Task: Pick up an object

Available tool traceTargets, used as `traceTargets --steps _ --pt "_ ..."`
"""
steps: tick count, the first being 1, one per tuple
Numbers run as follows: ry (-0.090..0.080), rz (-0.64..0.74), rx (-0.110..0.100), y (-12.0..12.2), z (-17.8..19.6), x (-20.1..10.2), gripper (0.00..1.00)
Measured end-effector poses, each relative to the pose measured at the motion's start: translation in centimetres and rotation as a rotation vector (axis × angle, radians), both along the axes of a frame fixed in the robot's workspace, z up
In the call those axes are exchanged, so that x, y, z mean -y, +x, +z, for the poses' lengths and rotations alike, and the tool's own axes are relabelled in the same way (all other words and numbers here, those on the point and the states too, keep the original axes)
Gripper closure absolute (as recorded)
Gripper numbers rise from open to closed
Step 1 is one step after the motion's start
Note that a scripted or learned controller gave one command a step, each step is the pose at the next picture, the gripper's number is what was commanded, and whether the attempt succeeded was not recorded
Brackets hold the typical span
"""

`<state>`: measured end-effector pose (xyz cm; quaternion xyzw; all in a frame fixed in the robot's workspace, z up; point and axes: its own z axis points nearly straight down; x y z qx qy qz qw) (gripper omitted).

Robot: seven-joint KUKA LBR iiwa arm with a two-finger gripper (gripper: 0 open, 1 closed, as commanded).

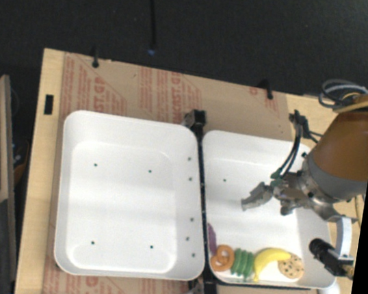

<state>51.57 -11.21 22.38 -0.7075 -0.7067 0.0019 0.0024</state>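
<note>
The gripper [258, 197] hangs over the right bin [237, 158], holding nothing; how far it is spread, I cannot tell. Toys [259, 263] line the bin's lower edge.

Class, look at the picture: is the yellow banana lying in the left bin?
No, the banana lies in the right bin, along its near edge beside the green toy and the cookie.
</note>
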Motion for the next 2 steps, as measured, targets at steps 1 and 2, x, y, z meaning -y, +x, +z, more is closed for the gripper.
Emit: traceTargets --steps 1,2 --pt "-0.001 0.001 0.007 0.1 0.3 0.0 0.0" --pt "0.0 0.001 0.001 -0.1 -5.9 0.1 0.0"
